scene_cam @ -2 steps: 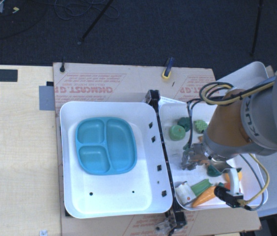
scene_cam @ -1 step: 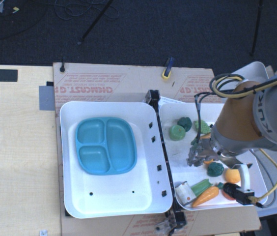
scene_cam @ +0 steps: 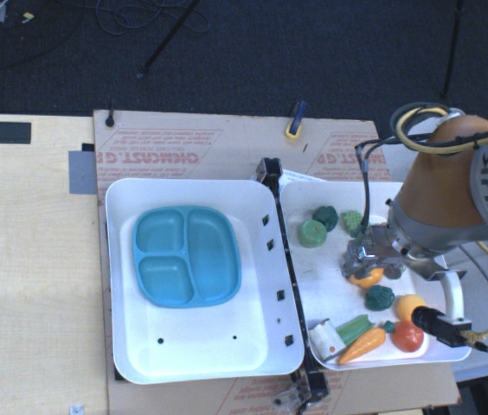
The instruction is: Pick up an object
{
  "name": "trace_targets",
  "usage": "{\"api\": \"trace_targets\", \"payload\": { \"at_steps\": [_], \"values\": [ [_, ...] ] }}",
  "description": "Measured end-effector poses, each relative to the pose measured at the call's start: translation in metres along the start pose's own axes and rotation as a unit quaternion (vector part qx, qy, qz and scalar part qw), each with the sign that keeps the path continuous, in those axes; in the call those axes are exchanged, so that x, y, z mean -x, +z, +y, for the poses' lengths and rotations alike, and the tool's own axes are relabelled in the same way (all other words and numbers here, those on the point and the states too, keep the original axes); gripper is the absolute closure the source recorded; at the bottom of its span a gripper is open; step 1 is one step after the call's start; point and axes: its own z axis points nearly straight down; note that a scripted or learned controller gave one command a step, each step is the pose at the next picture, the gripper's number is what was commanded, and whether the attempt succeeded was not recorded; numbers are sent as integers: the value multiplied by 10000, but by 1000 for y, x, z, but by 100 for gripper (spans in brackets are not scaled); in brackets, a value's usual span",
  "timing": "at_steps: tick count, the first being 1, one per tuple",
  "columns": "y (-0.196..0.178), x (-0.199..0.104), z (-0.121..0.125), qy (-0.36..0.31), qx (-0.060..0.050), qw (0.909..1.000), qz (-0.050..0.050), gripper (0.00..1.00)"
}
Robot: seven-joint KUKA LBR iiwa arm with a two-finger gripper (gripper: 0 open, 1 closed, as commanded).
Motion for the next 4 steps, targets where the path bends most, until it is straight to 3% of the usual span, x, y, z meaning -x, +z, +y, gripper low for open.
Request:
{"api": "trace_targets", "payload": {
  "at_steps": [1, 3, 4],
  "values": [
    [-25, 1, 1, -2, -11, 10000, 0, 100],
    [-19, -98, 78, -27, -21, 10000, 9, 100],
    [-15, -124, 117, -11, -15, 10000, 1, 100]
  ]
}}
